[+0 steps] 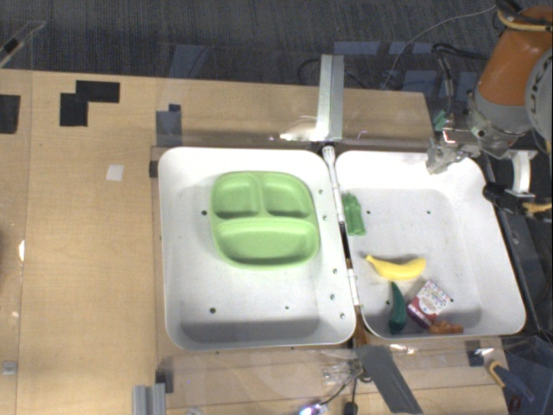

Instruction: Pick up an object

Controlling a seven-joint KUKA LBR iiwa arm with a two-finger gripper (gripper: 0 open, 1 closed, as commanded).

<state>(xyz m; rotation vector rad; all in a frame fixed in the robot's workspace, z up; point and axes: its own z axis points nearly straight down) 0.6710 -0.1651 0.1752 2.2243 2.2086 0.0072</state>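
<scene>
The right bin (449, 223) holds a yellow banana (397, 267) near its middle front. A small green block (352, 214) lies by its left wall. At the front lie a dark green item (397, 308), a purple and white packet (429, 301) and a brown piece (445, 327). My gripper (441, 156) hangs over the back right corner of that bin, well away from all these objects. Nothing shows between its fingertips.
The left bin (186, 258) carries a green divided plate (263, 217). A metal divider post (332, 93) rises behind the join of the two bins. The arm's orange band (511, 59) sits at the top right, with cables around it.
</scene>
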